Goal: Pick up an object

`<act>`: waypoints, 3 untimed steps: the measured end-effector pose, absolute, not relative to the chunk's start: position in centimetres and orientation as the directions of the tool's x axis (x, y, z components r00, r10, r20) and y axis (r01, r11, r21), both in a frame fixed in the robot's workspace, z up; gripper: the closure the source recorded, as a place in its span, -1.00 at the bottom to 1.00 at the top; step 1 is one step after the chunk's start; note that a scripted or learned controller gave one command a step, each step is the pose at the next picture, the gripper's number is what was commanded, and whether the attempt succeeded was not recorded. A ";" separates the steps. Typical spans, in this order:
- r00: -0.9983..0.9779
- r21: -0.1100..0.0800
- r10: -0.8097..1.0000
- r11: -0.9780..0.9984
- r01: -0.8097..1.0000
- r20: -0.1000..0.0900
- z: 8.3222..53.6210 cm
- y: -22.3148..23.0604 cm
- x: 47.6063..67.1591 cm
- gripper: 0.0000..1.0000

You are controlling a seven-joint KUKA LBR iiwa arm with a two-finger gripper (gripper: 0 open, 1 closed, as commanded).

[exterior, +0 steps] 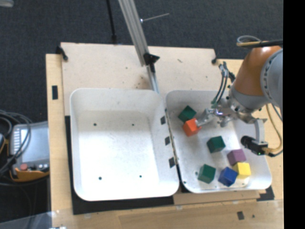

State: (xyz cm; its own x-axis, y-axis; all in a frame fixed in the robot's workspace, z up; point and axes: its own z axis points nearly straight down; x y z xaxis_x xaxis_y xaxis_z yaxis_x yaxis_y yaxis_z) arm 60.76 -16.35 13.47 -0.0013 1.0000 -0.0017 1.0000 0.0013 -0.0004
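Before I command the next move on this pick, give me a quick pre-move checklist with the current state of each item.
1. Gripper is over the right bin, beside the orange cube: ok.
2. Orange cube seen between the fingers: cannot tell; the fingertips meet the cube's upper right edge, and the view is too coarse to confirm a grasp.
3. Neighbour crowding: not ok; a green cube sits touching or almost touching the orange cube, on its upper side.
4. Other cubes apart from the gripper: ok; the middle green cube, purple cube, yellow cube, blue cube and lower green cube lie nearer the front.
5. Cables off the arm: cannot tell whether they would snag.
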 end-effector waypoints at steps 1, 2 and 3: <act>-0.002 0.023 1.000 0.002 1.000 -0.006 12.5 -16.5 61.4 -1.00; 0.001 0.028 1.000 -0.001 1.000 -0.006 13.5 -16.6 61.6 1.00; -0.004 0.008 1.000 0.004 1.000 -0.002 19.8 -16.1 61.8 1.00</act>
State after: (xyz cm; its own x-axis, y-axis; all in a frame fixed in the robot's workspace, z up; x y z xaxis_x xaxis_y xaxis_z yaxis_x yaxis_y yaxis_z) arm 61.76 -16.09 19.80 -0.0043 1.0000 -0.0023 1.0000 0.0043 0.0077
